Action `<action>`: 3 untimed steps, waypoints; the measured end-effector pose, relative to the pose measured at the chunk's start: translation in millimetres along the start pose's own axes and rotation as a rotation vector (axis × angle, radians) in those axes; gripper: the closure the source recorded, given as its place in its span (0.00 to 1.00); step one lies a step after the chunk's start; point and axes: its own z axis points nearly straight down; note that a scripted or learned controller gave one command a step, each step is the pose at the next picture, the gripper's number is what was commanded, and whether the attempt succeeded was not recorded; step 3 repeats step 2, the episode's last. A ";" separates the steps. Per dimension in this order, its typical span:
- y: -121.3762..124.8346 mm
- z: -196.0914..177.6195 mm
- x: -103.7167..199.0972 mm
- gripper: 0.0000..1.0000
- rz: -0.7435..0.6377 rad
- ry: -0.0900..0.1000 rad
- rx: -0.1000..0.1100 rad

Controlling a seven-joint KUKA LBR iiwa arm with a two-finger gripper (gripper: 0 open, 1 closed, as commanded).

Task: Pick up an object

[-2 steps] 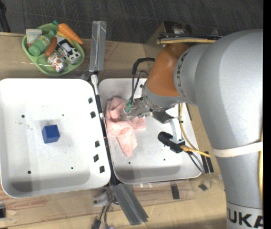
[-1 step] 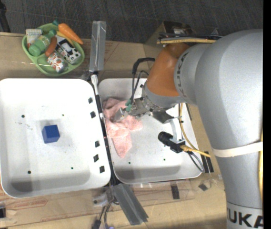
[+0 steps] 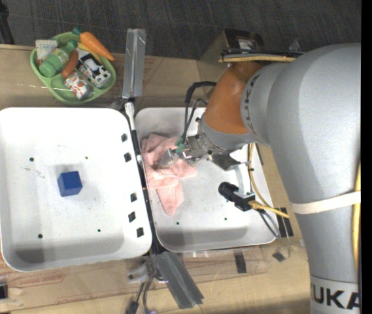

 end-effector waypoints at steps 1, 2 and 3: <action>0.8 -10.2 1.5 1.00 -0.004 0.001 0.000; 48.6 -127.4 12.5 1.00 0.098 0.000 0.004; 48.6 -127.4 12.5 1.00 0.098 0.000 0.004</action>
